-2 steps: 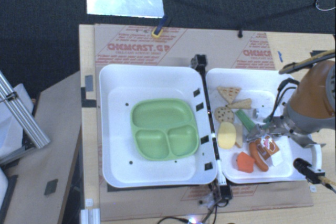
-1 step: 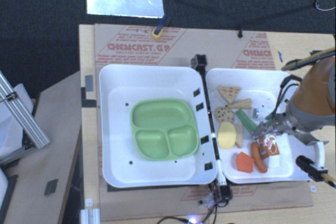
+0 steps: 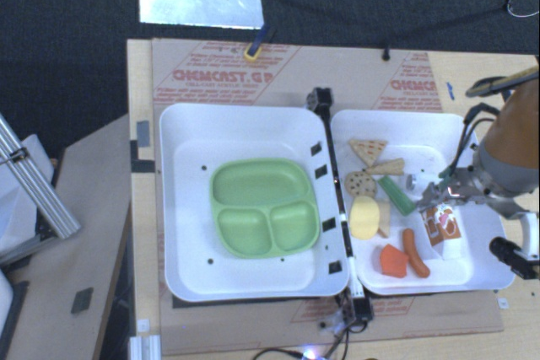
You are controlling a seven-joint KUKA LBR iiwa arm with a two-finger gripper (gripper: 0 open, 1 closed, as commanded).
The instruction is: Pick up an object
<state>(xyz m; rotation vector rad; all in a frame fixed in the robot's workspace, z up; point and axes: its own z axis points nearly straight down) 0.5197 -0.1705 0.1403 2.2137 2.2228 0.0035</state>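
"CHEMCAST GP" in red on the bench sheet (image 3: 221,73)

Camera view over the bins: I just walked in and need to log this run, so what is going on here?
A robot arm reaches in from the right over the right bin, which holds toy food: a yellow piece, a green stick, a sausage and a small red-and-white packet. Its end effector sits low by the packet, with nothing visibly held. The left bin holds a green divided tray.

The arm (image 3: 516,139) is cut off by the right edge and hides the right bin's (image 3: 396,120) right rim; the gripper's (image 3: 439,194) fingers blur together.
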